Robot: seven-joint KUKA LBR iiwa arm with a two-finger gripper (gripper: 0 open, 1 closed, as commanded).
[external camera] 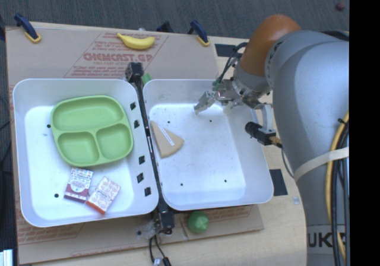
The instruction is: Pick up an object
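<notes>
Pizza slice (167, 139) against right bin's (237, 190) left wall, gripper (205, 103) near far wall, state unclear

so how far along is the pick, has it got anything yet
Nothing looks picked up yet. The gripper is over the far end of the right bin, with nothing visibly in it. The tan wedge lies apart from it on the bin floor. Left to do: reach an object, close and lift.

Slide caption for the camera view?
Pincer hovers in right bin, apart from pizza slice; green tray in left bin.
</notes>
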